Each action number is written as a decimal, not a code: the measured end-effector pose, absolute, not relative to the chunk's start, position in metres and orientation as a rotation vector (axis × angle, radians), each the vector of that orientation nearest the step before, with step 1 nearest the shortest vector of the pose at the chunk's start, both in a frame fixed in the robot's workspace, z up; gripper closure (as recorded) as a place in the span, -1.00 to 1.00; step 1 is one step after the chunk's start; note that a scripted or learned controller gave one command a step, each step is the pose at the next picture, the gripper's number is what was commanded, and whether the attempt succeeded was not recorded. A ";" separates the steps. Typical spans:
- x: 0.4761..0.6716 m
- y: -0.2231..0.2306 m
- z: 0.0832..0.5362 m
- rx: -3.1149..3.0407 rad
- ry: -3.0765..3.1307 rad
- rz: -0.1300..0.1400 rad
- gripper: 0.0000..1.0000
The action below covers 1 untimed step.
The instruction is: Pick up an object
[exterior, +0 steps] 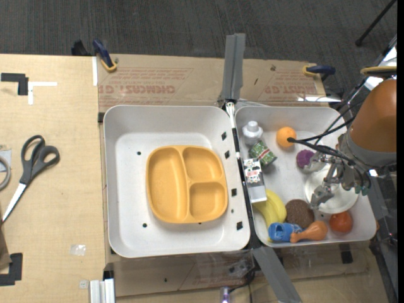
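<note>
Because the right bin (297,112) is crowded, a neighbour could be nudged or a round thing could slip away when the gripper (329,189) is lowered near its right edge; whether it is open cannot be told. Two bins are counted, one yellow tray (187,183) in the left bin (120,169), one banana (273,208), one brown ball (298,213), one orange (286,136).

At the right edge of the frame the arm (379,122) shows a rounded orange band over a grey body, black cables looping off it to the left, and a gripper (329,185) of bare silvery metal with thin linkages below.
</note>
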State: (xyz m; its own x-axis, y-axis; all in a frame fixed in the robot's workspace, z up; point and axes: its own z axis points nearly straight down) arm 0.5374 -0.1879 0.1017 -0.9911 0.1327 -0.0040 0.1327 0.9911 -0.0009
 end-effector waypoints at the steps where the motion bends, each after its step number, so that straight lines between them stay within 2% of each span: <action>1: 0.615 -0.144 0.092 0.273 3.132 0.000 -1.00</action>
